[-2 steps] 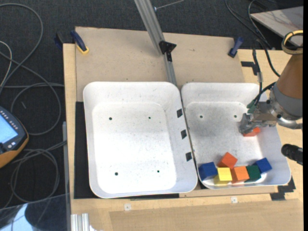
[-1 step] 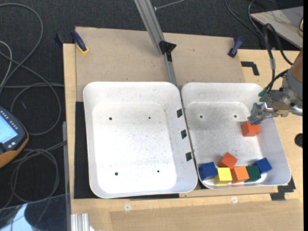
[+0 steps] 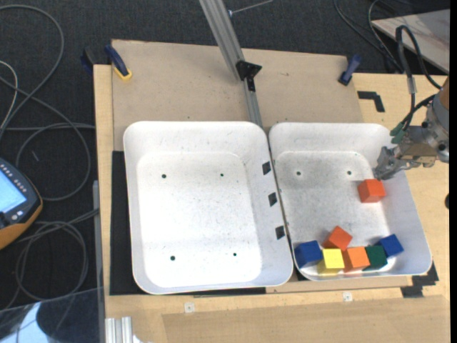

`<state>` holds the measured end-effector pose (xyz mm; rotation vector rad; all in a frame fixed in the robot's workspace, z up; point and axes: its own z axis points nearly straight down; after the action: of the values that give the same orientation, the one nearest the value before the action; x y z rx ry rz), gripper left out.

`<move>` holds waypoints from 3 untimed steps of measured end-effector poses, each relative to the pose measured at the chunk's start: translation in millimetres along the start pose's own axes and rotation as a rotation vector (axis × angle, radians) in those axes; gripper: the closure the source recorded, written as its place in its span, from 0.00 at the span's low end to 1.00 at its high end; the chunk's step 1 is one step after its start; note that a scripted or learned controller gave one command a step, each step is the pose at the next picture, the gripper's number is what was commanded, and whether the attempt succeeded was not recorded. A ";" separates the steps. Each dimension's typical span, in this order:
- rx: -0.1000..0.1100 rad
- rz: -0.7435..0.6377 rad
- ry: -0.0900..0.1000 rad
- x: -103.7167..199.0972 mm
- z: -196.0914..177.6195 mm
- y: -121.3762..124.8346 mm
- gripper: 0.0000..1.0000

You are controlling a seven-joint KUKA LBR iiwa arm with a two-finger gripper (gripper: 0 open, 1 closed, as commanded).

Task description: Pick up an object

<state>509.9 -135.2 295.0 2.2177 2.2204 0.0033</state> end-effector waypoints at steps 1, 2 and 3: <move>0.001 -0.005 0.002 48.8 -1.3 18.7 1.00; 0.002 -0.006 0.002 103.8 12.5 47.4 1.00; 0.004 -0.005 0.003 160.0 32.1 66.3 1.00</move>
<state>576.2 24.9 263.0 2.2149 2.2297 0.0021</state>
